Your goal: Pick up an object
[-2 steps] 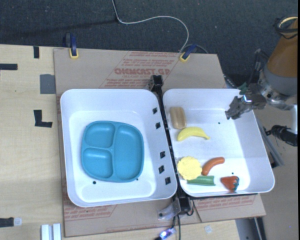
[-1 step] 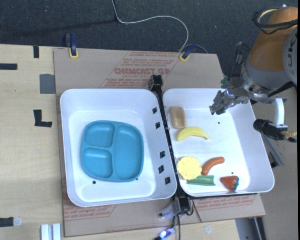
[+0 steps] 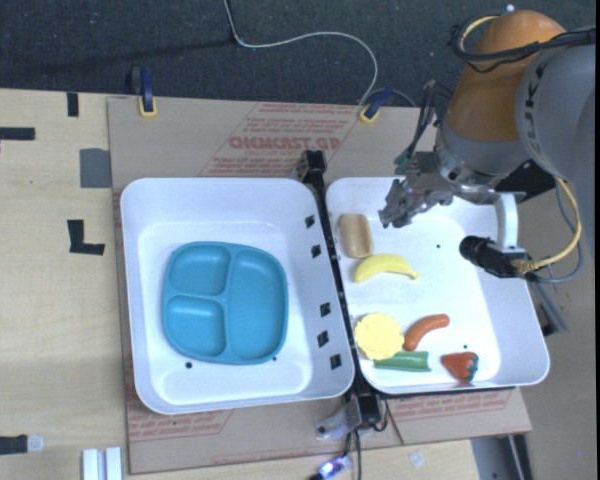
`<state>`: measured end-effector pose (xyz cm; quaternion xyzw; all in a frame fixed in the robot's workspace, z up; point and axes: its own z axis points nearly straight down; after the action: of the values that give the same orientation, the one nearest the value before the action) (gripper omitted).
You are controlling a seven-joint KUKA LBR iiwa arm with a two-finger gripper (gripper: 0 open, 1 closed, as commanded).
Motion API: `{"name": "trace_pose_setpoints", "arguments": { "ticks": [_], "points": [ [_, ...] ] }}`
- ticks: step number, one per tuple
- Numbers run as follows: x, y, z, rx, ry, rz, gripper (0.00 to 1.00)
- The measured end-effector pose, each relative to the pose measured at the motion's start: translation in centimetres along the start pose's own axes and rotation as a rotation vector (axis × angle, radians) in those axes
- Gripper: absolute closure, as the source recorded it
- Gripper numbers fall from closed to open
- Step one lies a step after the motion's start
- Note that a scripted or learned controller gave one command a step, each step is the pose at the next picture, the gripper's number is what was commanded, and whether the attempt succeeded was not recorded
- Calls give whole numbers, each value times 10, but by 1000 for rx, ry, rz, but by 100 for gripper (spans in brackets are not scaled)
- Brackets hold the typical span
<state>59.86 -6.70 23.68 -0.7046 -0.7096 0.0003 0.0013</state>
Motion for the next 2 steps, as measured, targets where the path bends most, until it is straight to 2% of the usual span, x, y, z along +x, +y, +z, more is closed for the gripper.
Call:
{"name": "trace_pose_setpoints", "arguments": {
  "ticks": [2],
  "points": [
    [110,33,-4,-2,0,0,100]
  ]
}}
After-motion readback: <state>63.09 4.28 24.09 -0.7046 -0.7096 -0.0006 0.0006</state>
